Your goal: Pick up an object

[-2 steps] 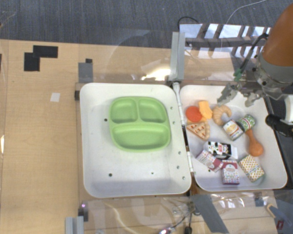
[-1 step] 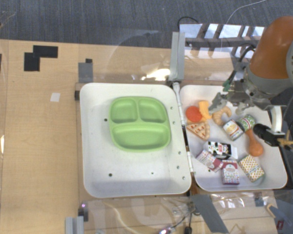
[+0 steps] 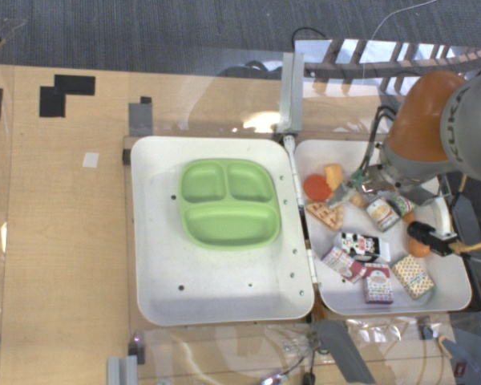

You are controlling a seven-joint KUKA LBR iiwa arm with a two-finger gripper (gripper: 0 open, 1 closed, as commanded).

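My gripper (image 3: 354, 188) hangs low over the upper middle of the right bin (image 3: 457, 299), with the grey and orange arm reaching in from the right. Just left of it lie a red tomato (image 3: 316, 187) and a yellow-orange piece (image 3: 333, 174). A waffle (image 3: 325, 215) rests below the gripper's tip. A small can (image 3: 380, 213) lies just under the wrist. I see nothing held by the gripper.
The left bin (image 3: 156, 287) holds a green divided plate (image 3: 228, 202). Lower in the right bin lie a black-and-white packet (image 3: 360, 246), a pink packet (image 3: 341, 264), a red box (image 3: 377, 285), a patterned box (image 3: 413, 277) and an orange ball (image 3: 418, 249).
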